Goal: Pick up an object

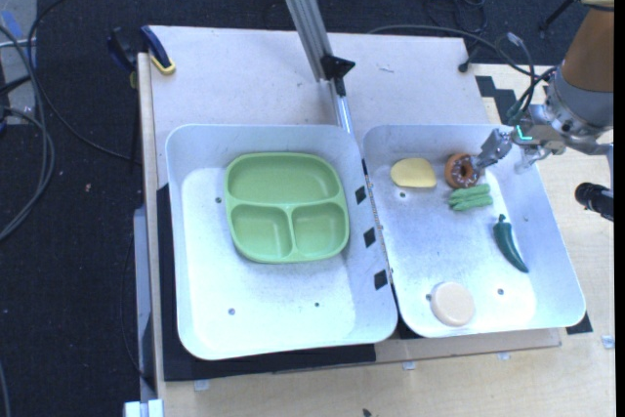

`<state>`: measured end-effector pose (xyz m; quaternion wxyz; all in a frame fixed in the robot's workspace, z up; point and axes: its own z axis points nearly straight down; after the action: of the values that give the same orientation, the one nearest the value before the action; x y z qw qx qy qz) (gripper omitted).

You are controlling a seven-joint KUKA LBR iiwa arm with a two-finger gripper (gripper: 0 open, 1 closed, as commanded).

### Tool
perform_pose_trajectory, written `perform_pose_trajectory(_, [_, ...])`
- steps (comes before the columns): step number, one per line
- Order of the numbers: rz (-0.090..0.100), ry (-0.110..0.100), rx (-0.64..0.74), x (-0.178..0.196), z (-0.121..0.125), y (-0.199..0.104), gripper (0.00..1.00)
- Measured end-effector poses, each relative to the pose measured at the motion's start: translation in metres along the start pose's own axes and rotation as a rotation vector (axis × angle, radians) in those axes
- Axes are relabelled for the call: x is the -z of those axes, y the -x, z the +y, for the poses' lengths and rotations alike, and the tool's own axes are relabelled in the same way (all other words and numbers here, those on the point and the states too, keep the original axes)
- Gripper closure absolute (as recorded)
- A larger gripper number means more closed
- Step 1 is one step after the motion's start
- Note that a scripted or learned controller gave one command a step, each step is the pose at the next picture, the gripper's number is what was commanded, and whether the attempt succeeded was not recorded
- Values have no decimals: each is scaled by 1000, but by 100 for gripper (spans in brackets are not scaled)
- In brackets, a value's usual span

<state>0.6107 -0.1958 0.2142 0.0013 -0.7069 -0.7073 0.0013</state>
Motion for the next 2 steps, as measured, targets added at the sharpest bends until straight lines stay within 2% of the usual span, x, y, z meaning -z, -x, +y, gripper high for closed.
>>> perform_pose_trajectory(1, [-1,4,1,2,1,0,0])
perform_pose_trajectory(2, [0,1,-1,-53,-8,5,0])
